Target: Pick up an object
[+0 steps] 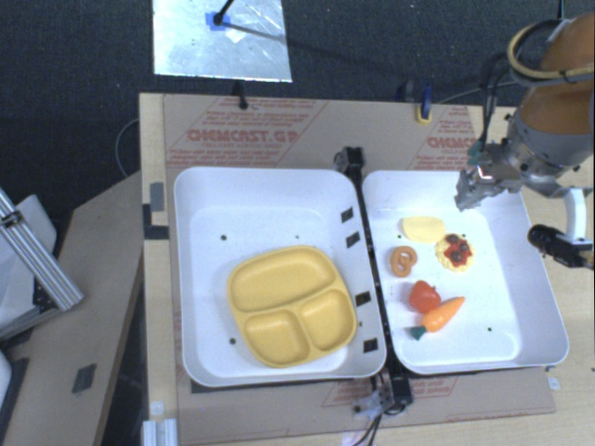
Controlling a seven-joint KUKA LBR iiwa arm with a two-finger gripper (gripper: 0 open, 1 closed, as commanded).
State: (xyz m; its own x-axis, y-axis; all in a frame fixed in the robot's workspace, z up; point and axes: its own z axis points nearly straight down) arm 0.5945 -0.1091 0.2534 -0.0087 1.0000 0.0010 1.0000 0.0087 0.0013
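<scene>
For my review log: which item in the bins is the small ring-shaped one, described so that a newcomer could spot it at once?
Start at the right-hand white bin, which holds a cluster of toy foods. The pretzel-like ring lies at the cluster's left side, below the pale yellow piece and above the red tomato. It is the only brown, holed item.

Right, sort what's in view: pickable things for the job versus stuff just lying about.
For the job:
gripper
yellow piece
pretzel
tart
tomato
carrot
right bin

Lying about:
yellow divided tray
left bin
foil sheet
</scene>
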